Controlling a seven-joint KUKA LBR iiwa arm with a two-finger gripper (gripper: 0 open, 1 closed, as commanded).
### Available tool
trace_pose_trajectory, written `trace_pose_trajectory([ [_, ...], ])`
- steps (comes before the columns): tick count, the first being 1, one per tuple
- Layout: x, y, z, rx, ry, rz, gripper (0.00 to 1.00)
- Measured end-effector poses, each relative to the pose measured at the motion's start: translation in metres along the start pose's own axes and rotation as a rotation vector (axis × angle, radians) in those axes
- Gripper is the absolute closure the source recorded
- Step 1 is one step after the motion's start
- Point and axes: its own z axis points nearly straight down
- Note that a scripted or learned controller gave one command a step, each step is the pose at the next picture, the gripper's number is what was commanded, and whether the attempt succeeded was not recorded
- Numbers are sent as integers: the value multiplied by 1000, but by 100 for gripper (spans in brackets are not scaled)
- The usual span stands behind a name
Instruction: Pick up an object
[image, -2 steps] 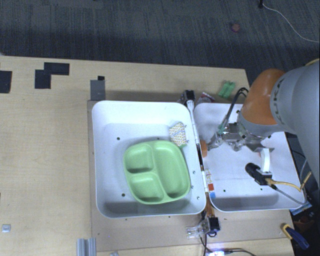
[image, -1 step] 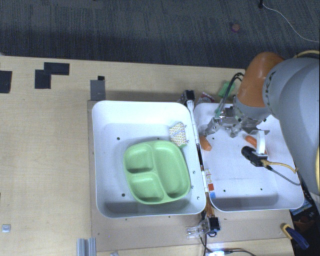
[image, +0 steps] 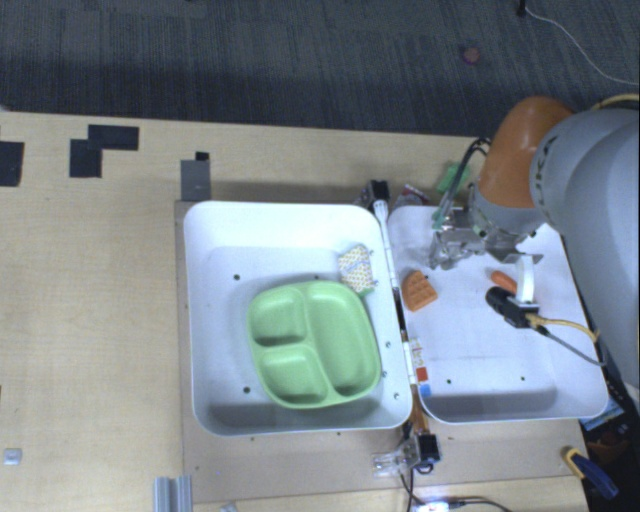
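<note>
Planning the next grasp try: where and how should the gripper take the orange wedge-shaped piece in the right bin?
Grip the orange piece across its narrower width, coming straight down. It lies flat on the right bin's floor near the left wall, so keep the fingers clear of that wall.

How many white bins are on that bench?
2, side by side: the left bin holds a green plate; the right bin sits under the arm.
</note>
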Motion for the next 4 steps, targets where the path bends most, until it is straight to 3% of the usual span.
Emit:
trace_pose_trajectory([
  [1, -78, 26, 13, 7, -1, 6, 100],
  [2, -77, 26, 13, 7, -1, 5, 0],
  [3, -15, 26, 13, 7, 1, 4, 0],
  [4, -16, 28, 1, 3, -1, 0, 100],
])
